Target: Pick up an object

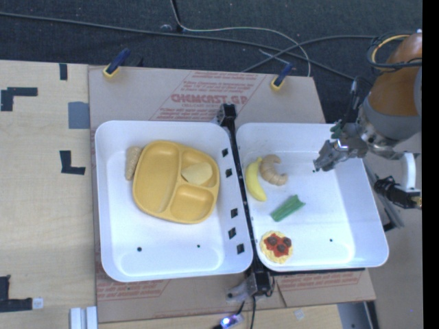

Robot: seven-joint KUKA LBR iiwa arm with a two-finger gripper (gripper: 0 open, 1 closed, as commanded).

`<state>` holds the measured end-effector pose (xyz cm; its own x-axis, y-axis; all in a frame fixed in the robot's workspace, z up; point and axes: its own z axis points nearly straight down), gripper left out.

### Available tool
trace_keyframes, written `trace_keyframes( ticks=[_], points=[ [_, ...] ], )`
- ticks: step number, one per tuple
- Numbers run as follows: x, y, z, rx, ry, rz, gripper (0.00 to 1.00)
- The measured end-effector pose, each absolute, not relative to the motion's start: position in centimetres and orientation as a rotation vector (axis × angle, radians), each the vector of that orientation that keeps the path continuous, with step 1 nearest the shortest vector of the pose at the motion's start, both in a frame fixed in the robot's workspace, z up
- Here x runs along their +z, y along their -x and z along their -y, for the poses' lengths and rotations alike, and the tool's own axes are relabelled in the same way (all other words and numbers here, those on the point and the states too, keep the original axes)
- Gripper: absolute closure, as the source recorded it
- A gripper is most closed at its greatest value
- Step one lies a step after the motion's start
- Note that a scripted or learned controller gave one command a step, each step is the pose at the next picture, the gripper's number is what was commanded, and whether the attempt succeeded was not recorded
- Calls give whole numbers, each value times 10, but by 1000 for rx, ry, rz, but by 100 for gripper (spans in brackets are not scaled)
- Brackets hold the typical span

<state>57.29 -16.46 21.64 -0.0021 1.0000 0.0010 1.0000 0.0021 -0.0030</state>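
- Pizza (276, 247), a small round toy slice with red topping, lies at the near edge of the right bin (357, 242), well apart from the claw.
- Green pod (287, 208) lies tilted in the middle of that bin, between the pizza and the fruit beyond it.
- Banana (255, 180) lies along the bin's left wall, touching a tan croissant (274, 169) just to its right.
- Claw (325, 158) hangs over the far right part of the right bin, right of the croissant and apart from it; bare bin floor lies between them. Whether it is clenched or released I cannot tell.
- Left bin (116, 204) holds a yellow tray (161, 184) with a pale chip (197, 173) in one compartment, and a tan biscuit (132, 162) touching the tray's left rim.
- Counter (41, 204) carries both bins on a cardboard sheet (206, 94).
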Motion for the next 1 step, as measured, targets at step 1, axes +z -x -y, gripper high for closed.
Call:
trace_keyframes(
  ticks=[1],
  points=[
    [223,-570,112,2,2211,2226,100]
  ],
)
